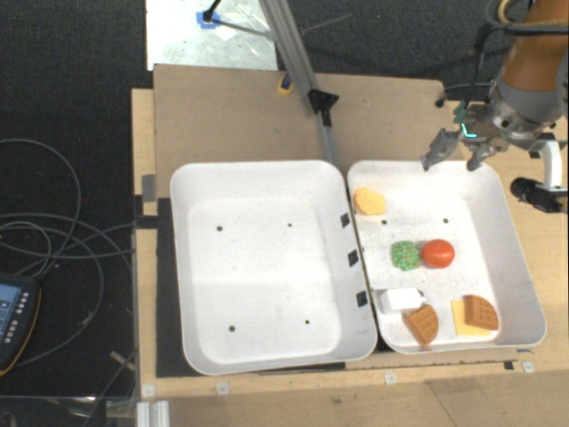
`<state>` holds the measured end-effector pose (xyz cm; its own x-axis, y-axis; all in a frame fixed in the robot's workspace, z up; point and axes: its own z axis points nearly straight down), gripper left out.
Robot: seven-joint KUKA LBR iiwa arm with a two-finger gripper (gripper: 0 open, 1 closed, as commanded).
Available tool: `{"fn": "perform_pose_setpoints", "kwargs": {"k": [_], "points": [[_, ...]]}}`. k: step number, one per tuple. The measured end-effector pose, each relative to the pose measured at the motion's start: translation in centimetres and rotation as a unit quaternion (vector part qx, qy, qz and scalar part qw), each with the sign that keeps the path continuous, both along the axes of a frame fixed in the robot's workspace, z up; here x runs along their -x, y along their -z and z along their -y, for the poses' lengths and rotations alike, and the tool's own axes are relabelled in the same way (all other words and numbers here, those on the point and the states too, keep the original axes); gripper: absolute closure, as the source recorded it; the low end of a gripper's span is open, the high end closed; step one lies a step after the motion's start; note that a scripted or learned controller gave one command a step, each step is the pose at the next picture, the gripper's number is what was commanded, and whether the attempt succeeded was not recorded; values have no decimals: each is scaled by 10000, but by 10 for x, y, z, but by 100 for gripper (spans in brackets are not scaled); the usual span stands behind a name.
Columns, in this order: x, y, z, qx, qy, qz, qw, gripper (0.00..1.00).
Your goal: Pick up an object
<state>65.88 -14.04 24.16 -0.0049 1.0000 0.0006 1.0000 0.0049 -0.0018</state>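
Two grey fingers (437,149) of the gripper (457,152) hang spread apart, with clear space between them and nothing held, above the far edge of the right bin (508,229). One finger points down and to the left, the other sits further right, both over the bin's far rim near its right corner. Above the fingers, the wrist carries a small teal light, and the arm (533,52) rises from there toward the upper right, grey with a broad orange band. Below the gripper, the right bin holds all the objects, none of them touching the fingers. A yellow-orange piece (370,202) lies at the bin's far left corner. Near the middle sit a green bumpy ball (405,255) and, just to its right, a red tomato-like ball (437,253), the two nearly touching. Along the near edge lie a small white block (400,299) at the left, a brown waffle-like wedge (422,324) just beside it, and further right a second brown waffle piece (480,311) resting on a yellow slab (464,323). The left bin (258,265) lies alongside, its long edge joined to the right bin by small black clips. Both bins rest on a tan board (222,114). A grey pole (289,38) slants across the far side of the board. Black cables (53,229) loop over the dark floor at the far left, next to a handheld controller (16,314).
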Motion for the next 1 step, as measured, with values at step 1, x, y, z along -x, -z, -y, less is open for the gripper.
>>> {"fn": "perform_pose_setpoints", "kwargs": {"k": [1], "points": [[-1, -2, 0, 8, -9, 17, 10000, 0]]}}
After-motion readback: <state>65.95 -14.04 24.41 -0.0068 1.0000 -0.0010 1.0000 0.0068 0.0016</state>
